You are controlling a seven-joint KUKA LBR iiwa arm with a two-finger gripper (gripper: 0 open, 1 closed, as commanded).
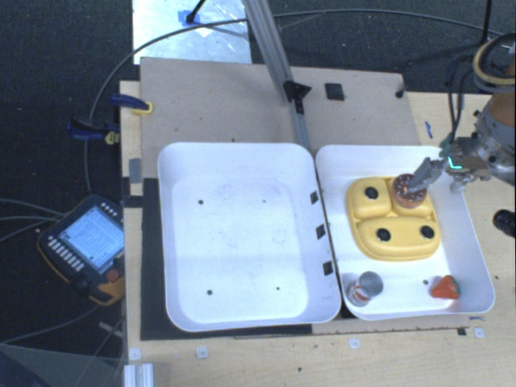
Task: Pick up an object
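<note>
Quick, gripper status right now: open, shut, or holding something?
Gripper: cannot be told. It sits over the brown ring on the yellow tray in the right bin.

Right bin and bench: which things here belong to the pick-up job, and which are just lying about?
Job:
gripper, over the doughnut
doughnut, on the yellow tray
yellow tray
small can
orange toy
right bin

Lying about:
left bin
handheld controller
clamps
cables

The brown bench bears two white bins side by side, touching.
</note>
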